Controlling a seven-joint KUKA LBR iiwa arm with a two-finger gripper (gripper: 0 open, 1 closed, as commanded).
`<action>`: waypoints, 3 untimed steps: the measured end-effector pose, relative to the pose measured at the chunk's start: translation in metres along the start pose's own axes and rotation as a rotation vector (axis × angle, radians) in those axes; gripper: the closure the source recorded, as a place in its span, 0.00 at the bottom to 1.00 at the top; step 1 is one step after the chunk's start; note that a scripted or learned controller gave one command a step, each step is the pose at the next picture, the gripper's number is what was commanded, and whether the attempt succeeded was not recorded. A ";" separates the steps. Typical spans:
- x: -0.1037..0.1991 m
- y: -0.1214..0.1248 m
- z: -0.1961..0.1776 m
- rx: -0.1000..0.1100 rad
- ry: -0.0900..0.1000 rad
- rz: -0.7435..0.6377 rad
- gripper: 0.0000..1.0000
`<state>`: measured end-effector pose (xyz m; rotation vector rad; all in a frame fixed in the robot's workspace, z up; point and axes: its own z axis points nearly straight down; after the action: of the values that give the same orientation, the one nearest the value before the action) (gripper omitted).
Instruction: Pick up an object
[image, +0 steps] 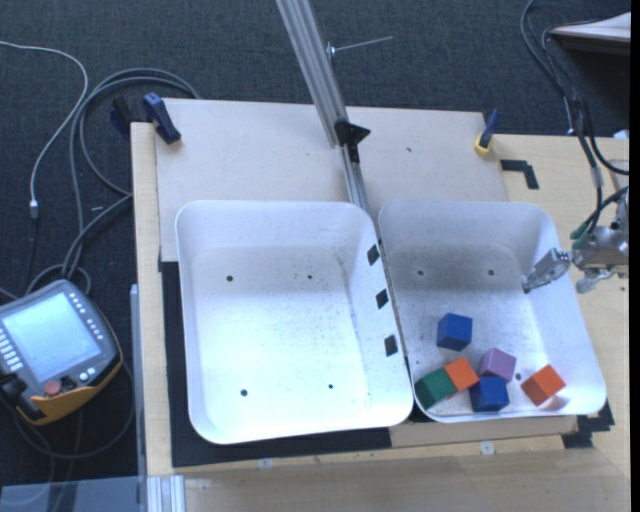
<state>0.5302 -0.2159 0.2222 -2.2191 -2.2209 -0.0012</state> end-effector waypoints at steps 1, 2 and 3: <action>0.076 -0.029 0.075 0.009 0.006 -0.005 0.00; 0.029 -0.015 0.031 -0.007 -0.006 0.003 0.00; 0.032 -0.014 0.022 -0.007 -0.004 -0.001 1.00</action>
<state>0.5159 -0.1838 0.1999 -2.2237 -2.2267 -0.0041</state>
